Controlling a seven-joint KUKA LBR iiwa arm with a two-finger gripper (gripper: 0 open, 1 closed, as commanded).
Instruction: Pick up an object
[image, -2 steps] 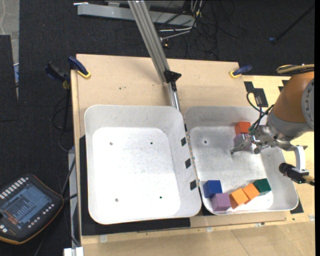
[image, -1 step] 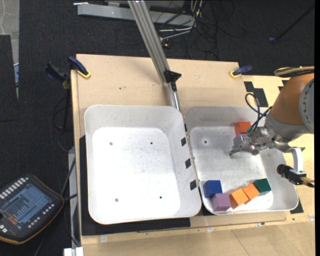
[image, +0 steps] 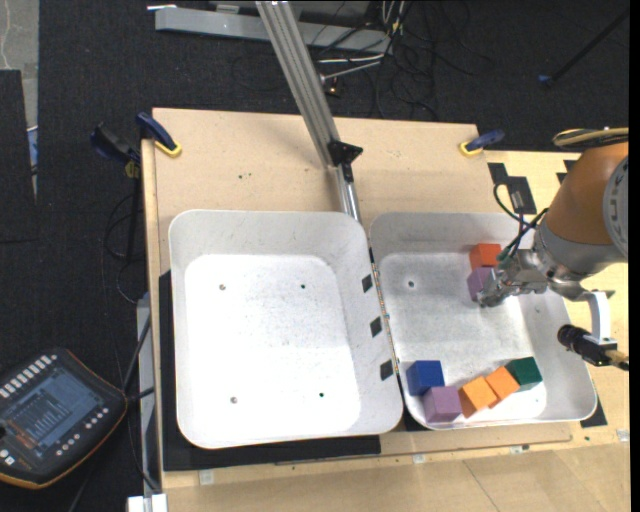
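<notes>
You see the left bin (image: 270, 320) bare of blocks, while the right bin (image: 440, 270) carries a blue cube (image: 425, 376), a purple cube (image: 443, 403), an orange cube (image: 480, 390) and a green cube (image: 524, 374) along its near edge. Further right the gripper (image: 493, 290) sits low against a purple block (image: 479, 284) with an orange block (image: 486, 255) touching it behind. Whether the gripper grasps anything cannot be told, and you risk nudging both blocks, because they crowd together.
</notes>
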